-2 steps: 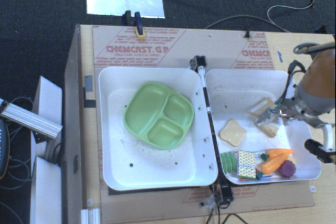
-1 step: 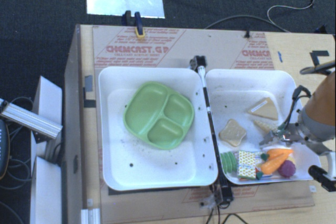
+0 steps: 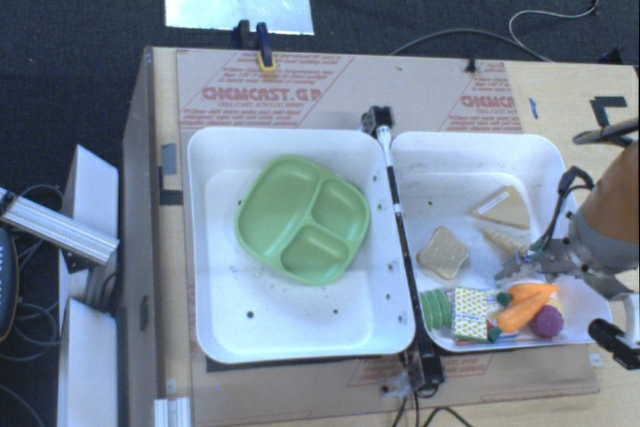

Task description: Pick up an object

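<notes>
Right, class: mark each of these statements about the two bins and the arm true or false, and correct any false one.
1. The green divided plate lies in the left bin. True.
2. The toast slice lies on the green plate. False: it lies in the right bin.
3. The carrot sits beside a purple piece. True.
4. The arm reaches in over the left bin. False: it comes in over the right bin's right side.
5. The gripper is above the green plate. False: it is low in the right bin, near the carrot.
</notes>
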Available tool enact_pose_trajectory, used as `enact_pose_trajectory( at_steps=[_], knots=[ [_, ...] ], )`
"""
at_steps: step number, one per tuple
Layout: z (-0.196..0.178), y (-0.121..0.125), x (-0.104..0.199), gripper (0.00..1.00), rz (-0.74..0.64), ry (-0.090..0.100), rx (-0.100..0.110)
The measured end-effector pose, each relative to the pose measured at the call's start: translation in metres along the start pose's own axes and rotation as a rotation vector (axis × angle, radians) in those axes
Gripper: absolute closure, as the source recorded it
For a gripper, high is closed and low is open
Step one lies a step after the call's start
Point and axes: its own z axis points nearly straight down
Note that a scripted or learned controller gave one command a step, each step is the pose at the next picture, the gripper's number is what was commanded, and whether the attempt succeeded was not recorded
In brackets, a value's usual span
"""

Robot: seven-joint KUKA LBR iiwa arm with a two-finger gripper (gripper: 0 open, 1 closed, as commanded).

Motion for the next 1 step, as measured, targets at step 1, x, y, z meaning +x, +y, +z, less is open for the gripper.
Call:
enact_pose_trajectory(
  at_steps=[1],
  knots=[
    [-0.0108, 0.0012, -0.0004, 1.0, 0.0, -0.001, -0.004]
  ],
)
